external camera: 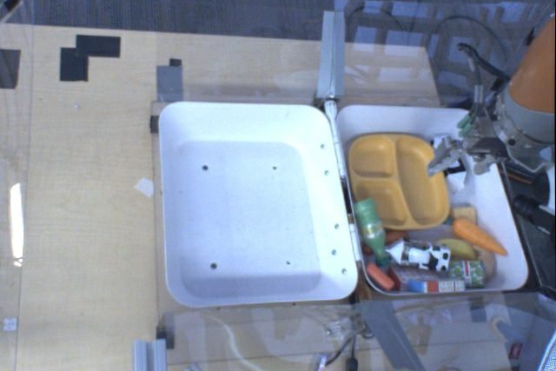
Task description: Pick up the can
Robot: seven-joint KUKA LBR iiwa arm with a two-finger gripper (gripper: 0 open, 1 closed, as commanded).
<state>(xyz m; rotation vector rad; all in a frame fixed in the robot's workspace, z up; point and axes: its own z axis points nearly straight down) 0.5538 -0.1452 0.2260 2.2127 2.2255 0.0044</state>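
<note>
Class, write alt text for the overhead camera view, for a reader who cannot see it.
A robot arm reaches in from the right, its gripper over the right bin, at the edge of a yellow divided tray. Below the tray lie a green bottle, a carrot and other small items. The left bin sits beside it.

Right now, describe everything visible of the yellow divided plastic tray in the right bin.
The yellow divided plastic tray is a rounded rectangle with raised ridges splitting it into compartments, one long and two smaller. It looks like smooth, matte plastic. It lies tilted in the upper part of the right white bin, its compartments bare. The green bottle sits against its lower left corner, and the gripper hovers at its right edge.
</note>
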